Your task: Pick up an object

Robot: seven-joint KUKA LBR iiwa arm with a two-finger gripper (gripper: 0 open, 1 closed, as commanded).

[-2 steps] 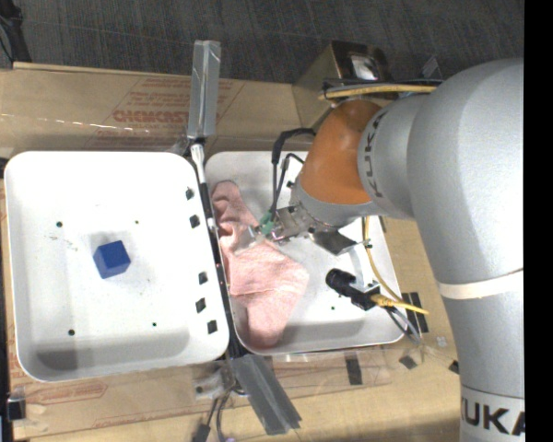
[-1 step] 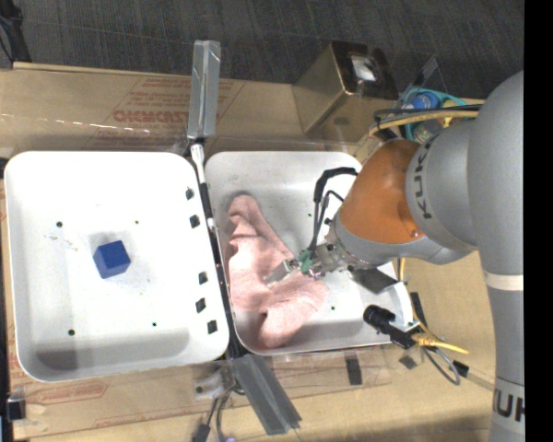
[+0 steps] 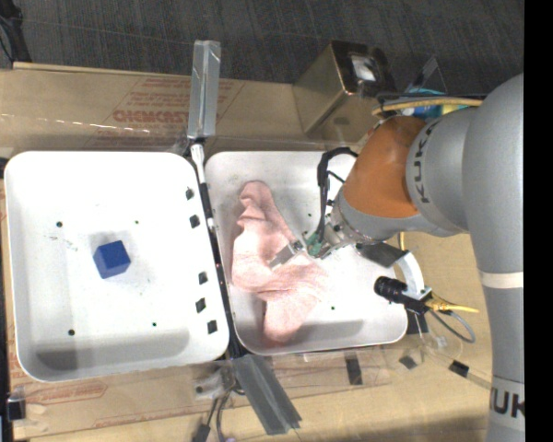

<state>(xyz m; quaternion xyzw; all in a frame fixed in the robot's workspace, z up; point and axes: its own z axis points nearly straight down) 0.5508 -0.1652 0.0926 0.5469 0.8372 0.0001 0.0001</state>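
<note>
A crumpled pale pink cloth [image 3: 269,263] is lying in the right-hand shallow white bin [image 3: 373,331], stretching from near the bin's far edge down toward its near edge, closer to the wall shared with the other bin. It is looking soft and bunched, narrower at the far end, with a wider fold spreading out near the middle and a lump toward the near edge.

The claw [image 3: 306,247] is sitting right at the cloth's right-hand edge, about midway along the bin, its tip touching or nearly touching the fabric. How wide it is spread: cannot tell, the tip is small and partly covered by the wrist. No cloth is visibly lifted.

The grey arm with the orange band [image 3: 387,178] is reaching in over the right bin's far right corner.

A small blue cube [image 3: 111,258] is resting in the left-hand white bin [image 3: 37,178], near its centre, well apart from the claw.
</note>
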